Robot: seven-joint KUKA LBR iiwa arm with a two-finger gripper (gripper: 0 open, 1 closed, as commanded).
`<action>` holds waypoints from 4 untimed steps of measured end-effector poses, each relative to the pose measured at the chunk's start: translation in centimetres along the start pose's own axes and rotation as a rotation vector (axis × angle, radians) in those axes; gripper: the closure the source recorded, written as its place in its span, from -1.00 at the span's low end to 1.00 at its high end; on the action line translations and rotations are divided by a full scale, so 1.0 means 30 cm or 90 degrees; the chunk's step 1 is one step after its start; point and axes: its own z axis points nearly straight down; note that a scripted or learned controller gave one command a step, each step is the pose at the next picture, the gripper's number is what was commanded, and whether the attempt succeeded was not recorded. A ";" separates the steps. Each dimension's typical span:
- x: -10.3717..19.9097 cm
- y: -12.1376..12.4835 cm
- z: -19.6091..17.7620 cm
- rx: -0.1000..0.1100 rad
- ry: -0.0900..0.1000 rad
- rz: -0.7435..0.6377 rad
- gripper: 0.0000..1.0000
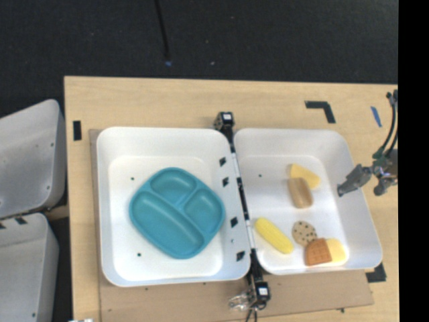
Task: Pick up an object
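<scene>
The right bin [268, 154] holds several food items: a yellow wedge [305, 174], a tan roll [301, 194] touching it, a yellow corn cob [274, 236], a speckled cookie [304, 232], and an orange block [318, 252] with a yellow piece [336, 250] against it. My gripper [365, 184] hovers at the bin's right rim, to the right of the wedge and roll. Its two fingers stand apart with nothing between them. The arm is mostly cut off at the right.
The left bin [114, 180] holds a blue divided plate [177, 211]. A black-clipped divider [236, 193] joins the two bins. Bare wooden bench [167, 102] surrounds them, with grey panels [30, 156] at far left.
</scene>
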 end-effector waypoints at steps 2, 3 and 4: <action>0.007 0.000 0.189 -0.004 -0.001 -0.001 -1.00; 0.013 0.025 0.340 -0.004 -0.001 0.001 -1.00; 0.007 0.018 0.480 -0.005 -0.001 0.000 -1.00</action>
